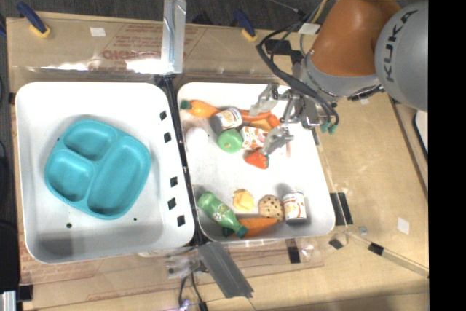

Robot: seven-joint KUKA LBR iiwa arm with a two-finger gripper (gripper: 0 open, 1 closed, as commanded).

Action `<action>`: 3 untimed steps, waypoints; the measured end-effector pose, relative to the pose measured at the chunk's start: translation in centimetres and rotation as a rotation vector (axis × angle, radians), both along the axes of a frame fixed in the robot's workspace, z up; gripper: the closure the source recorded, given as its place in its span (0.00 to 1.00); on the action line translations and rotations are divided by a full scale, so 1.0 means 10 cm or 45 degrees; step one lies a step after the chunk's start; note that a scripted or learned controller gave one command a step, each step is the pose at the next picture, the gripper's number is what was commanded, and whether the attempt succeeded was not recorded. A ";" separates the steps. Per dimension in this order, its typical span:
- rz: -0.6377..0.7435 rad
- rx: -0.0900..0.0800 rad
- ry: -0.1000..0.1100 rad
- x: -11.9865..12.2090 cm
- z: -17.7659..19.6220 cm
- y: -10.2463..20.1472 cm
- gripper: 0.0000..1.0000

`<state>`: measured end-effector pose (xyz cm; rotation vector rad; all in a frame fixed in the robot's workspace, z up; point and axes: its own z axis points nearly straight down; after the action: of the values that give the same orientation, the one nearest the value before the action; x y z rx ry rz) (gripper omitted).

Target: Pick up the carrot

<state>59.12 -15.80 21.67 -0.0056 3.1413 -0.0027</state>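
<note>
- The carrot [204,109] is a smooth orange cone with a green tip, lying at the top left of the right bin [218,178], close to the wall between the two bins.
- Just beside it sit a small labelled jar [227,119] and a glossy green apple [231,141]; a second orange carrot-like piece [258,118] lies past the jar.
- The metal pincer [280,135] hangs over the bin's upper right, above a red strawberry-shaped toy [256,159]; I cannot tell how it is set.
- Along the bin's near wall: a green bottle [217,211], a bread-like lump [244,199], a speckled cookie [270,207], a small can [294,207].
- The left bin [44,229] holds a teal, three-section plastic plate [98,167].
- The desk [378,193] is pale wood.
</note>
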 end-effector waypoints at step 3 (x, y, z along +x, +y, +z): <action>0.337 -0.002 -0.015 -0.94 -1.12 0.08 1.00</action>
<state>49.68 -15.01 10.52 -0.4186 3.1010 -0.0046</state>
